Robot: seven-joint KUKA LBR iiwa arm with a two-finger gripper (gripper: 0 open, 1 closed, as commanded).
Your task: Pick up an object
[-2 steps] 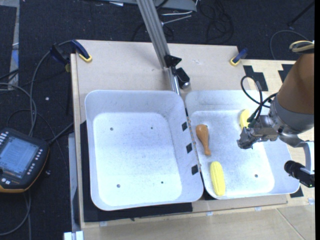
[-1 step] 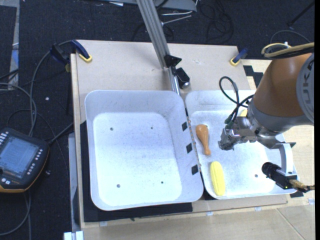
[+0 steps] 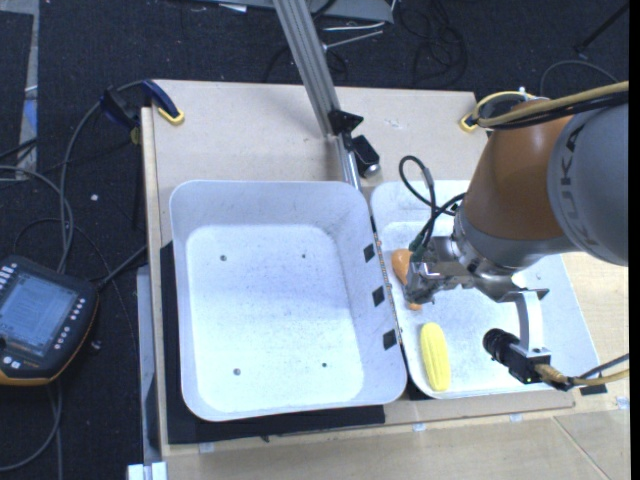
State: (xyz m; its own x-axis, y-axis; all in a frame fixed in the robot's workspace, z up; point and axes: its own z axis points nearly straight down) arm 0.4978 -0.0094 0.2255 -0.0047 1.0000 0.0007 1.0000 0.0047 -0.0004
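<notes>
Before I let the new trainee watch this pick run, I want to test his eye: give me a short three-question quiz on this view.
1. True or false: the yellow object lies in the left bin.
2. What colour is the small object beside the gripper: A green, B orange, C blue?
3. Fill in: the arm hangs over the ____ bin.

Key
1. False; it lies in the right bin.
2. B, orange, near that bin's left wall.
3. Right.
</notes>
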